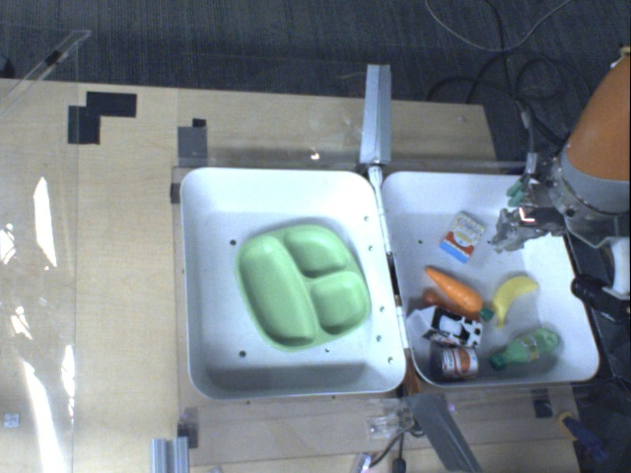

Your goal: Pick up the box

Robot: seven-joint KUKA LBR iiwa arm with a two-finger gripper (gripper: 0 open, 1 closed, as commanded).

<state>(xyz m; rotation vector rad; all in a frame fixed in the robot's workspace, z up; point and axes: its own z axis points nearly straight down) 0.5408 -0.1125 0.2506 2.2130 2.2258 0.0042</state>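
While the gripper [515,220] hangs near the far right edge of the right bin [419,197], the risk I'd watch is a miss or a wrong catch. The box [463,236] is small and lies flat on the bin floor, so fingers coming down a little off could skid over it or push it toward the bin wall instead of closing round it. I can't tell from this view how the gripper is set.

Taking the box as the landmark: the gripper sits just to its right and slightly farther from me, close but apart from it. The carrot [454,289] lies just nearer me than the box, the banana [513,296] nearer and to the right. A low sweep could easily knock the carrot.
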